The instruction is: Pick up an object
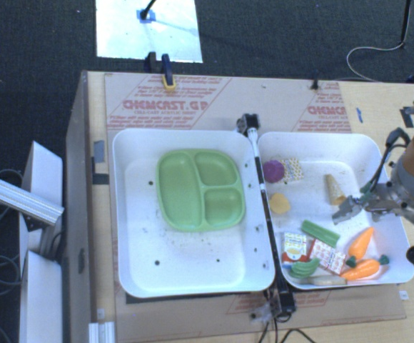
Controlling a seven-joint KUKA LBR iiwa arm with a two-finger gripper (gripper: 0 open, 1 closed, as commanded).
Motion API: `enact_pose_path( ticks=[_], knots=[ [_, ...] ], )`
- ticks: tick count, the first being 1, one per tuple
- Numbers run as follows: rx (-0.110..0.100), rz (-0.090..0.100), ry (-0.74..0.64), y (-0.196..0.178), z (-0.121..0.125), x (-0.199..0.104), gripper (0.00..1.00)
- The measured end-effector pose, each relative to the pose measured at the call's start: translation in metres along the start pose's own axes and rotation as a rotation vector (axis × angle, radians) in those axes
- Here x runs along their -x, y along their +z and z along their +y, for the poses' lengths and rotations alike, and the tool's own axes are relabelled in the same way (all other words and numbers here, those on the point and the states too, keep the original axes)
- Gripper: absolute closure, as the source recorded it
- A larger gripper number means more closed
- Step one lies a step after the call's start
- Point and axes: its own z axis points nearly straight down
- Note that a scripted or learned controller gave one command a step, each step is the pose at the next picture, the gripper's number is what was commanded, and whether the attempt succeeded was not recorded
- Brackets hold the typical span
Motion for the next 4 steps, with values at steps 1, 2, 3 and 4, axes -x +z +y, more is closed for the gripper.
enact_pose_path(
  ticks=[1, 2, 3, 4],
  knots=[
    [0.006, -0.005, 0.003, 0.106, 0.001, 0.054, 0.0],
    [0.008, -0.001, 0.001, 0.095, 0.003, 0.052, 1.0],
    [0.008, -0.001, 0.001, 0.095, 0.003, 0.052, 0.0],
    [0.01, -0.001, 0.0, 0.085, 0.003, 0.052, 1.0]
  ],
)
